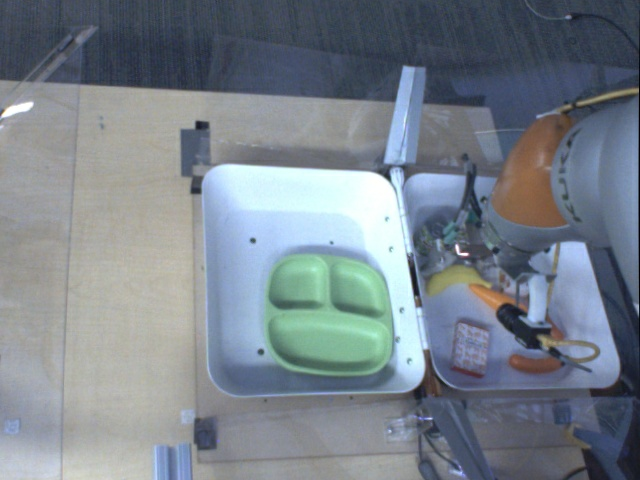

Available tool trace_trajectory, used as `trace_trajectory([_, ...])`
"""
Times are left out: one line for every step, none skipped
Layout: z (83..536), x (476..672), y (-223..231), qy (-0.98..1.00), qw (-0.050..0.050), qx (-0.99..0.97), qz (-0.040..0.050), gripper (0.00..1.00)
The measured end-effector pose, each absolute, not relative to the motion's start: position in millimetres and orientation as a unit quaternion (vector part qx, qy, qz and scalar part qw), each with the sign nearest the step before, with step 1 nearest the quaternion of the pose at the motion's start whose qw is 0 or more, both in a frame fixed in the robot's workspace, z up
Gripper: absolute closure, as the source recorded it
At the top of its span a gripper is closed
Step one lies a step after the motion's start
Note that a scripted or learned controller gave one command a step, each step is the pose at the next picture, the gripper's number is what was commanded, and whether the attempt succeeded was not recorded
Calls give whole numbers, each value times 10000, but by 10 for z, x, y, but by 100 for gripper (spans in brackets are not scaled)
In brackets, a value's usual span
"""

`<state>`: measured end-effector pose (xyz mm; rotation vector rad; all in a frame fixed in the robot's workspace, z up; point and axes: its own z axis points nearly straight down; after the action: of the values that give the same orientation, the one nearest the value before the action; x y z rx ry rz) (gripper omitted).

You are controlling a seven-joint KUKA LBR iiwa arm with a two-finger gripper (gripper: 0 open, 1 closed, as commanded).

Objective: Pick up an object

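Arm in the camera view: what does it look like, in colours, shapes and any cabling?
The grey KUKA arm has a fat, rounded, smooth grey shell. Above the wrist sits a glossy orange dome-shaped band. Below that the wrist end turns dark and cluttered, with thin dark cables looping beside it. The pincer is too tangled among the parts there to describe. No markings are legible.

Green tray (pixel 328 313), white bins (pixel 235 268)
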<state>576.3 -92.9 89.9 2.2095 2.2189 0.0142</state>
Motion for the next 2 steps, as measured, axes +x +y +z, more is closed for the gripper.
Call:
trace_trajectory([1022, 5793, -910, 7090, 74, 7052, 82, 100])
trace_trajectory([1861, 5836, -81, 7093, 19, 7049, 31, 100])
